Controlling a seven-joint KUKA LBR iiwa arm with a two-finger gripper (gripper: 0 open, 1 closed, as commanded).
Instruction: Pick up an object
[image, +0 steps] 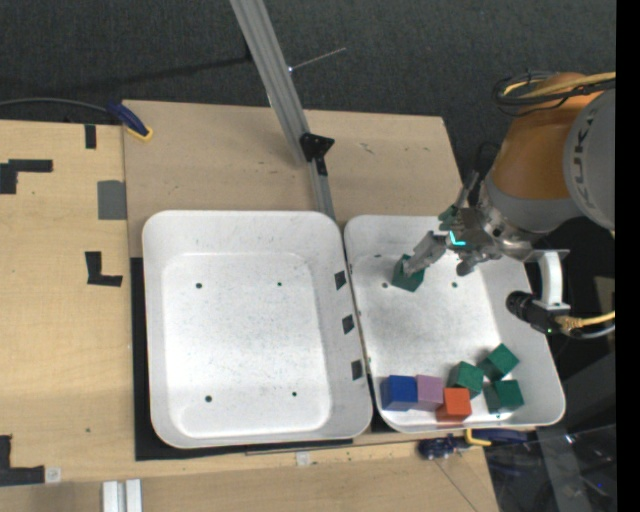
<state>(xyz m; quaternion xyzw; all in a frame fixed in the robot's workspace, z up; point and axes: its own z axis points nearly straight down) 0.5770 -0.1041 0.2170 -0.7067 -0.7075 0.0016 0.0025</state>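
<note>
My gripper (440, 268) hangs over the upper part of the right bin (430, 330), with its two fingers spread apart, so it is open. A small dark green block (406, 277) lies in the bin right at the tip of the left finger (424, 256); it is beside that finger, not between the two. At the bin's near edge sit a blue block (400, 390), a mauve block (430, 389), an orange block (456, 403) and three green blocks (466, 377) (502, 359) (507, 394).
The left bin (150, 240) stands beside the right one, with a black-clipped divider edge between them. A slanted metal rail (285, 90) runs down to the bins from the back. The arm's grey and orange body (545, 160) fills the right side.
</note>
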